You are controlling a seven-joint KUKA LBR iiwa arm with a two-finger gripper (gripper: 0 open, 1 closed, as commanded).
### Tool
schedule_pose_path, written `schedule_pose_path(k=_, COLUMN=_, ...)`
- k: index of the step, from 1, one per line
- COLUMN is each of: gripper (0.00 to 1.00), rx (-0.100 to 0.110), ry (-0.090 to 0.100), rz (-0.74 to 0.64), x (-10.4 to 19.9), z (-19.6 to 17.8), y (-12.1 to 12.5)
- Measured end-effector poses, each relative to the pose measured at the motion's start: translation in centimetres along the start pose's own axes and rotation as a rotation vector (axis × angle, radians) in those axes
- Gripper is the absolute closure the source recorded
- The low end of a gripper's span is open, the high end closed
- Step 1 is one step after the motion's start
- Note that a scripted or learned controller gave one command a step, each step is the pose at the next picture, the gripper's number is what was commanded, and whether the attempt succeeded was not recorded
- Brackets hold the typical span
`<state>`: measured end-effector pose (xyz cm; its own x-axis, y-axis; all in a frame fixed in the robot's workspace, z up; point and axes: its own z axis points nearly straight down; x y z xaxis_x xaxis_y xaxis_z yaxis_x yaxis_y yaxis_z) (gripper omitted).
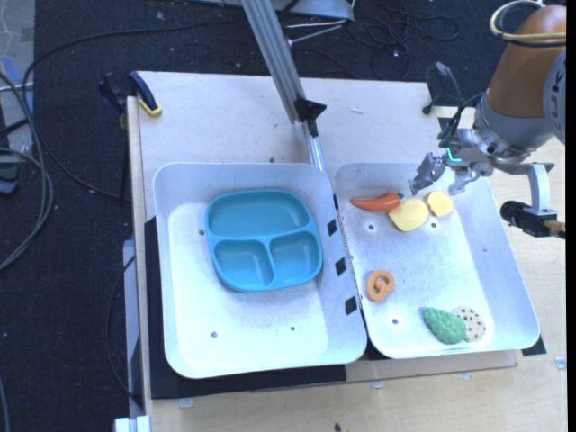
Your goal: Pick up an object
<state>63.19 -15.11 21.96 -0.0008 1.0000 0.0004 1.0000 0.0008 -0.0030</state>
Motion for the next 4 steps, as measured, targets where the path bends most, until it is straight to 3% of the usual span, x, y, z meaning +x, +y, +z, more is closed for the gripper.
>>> schedule_pose_path(k=1, gripper=0.00, rx=-0.003, ry=-0.001, rz=-0.001, x=0.0, z=-0.2, y=0.1)
schedule_pose_path(k=3, gripper=0.00, rx=0.000, ry=0.000, rz=-0.003, x=0.7, z=10.2, y=0.7)
schedule_pose_path(k=4, gripper=0.00, rx=-0.003, ry=-0.002, rz=-0.002, x=0.7, z=12.8, y=0.7)
